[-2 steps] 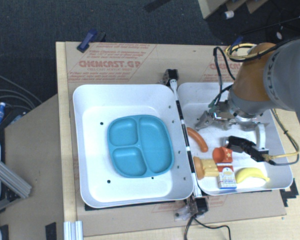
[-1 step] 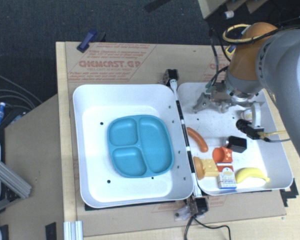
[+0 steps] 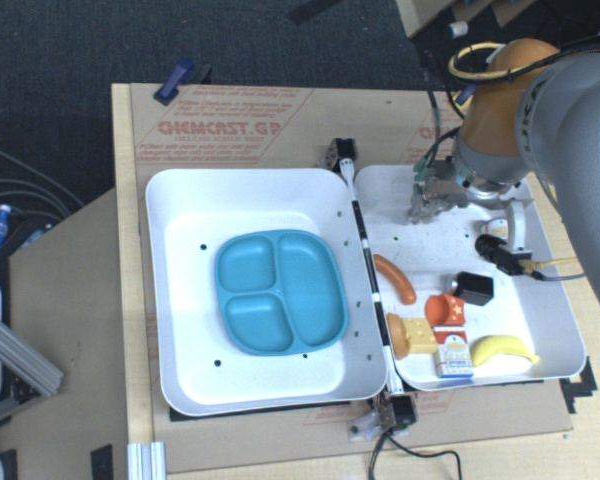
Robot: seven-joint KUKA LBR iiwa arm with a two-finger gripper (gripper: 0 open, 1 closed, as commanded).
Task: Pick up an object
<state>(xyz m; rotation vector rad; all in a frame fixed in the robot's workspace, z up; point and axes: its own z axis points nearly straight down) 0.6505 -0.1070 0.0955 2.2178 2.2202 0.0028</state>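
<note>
1. Camera view: gripper (image 3: 426, 200) hangs low over the right bin's (image 3: 550, 298) far left corner; I can't tell its finger state, nothing seen held.
2. Hotdog (image 3: 395, 278) by the bin's left wall.
3. Near edge: banana (image 3: 503, 349), carton (image 3: 454, 354), red item (image 3: 444, 309), black block (image 3: 474, 288).
4. Left bin (image 3: 180, 218) holds a blue divided plate (image 3: 279, 290), centred.

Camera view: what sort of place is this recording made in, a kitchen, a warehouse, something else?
Most likely a robotics lab bench. Two shallow white bins sit on a board stamped with lettering, loose cables trail over dark carpet, and the food in the right bin, such as the banana and hot dog, looks like toy props.
</note>
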